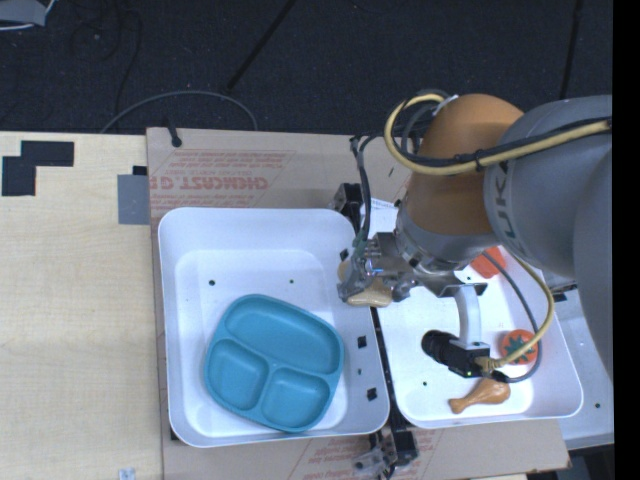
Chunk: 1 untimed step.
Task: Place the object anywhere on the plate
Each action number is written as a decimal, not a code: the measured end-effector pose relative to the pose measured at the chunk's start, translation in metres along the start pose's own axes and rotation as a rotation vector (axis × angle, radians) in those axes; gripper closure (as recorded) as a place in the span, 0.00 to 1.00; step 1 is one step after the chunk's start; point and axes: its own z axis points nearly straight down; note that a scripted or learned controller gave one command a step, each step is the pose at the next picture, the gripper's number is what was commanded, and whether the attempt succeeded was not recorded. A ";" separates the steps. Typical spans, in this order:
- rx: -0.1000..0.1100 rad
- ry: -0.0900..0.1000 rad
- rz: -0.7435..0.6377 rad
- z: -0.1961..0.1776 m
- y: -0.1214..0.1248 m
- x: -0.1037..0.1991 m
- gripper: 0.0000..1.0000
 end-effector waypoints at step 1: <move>-0.001 0.000 -0.002 -0.005 0.020 0.053 1.00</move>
